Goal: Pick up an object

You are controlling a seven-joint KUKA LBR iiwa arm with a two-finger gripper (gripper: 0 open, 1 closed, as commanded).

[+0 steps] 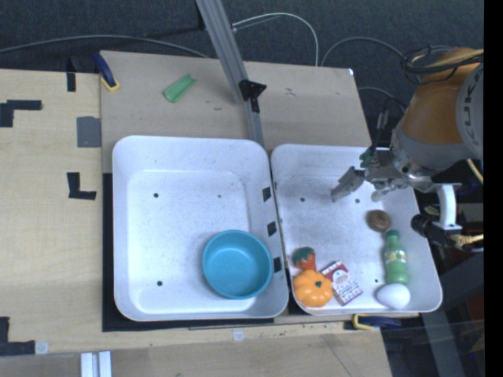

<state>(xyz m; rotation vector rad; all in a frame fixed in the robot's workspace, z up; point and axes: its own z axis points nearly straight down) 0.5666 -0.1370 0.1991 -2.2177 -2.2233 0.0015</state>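
Your hand (346, 185) hovers over the right bin (314, 210); you cannot tell how far open it is. The brown object (379, 220) lies just below-right of it, untouched

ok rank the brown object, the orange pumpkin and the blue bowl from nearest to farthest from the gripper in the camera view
From the gripper:
1. Brown object, just below it in the right bin.
2. Orange pumpkin, at the right bin's front edge.
3. Blue bowl, in the left bin.
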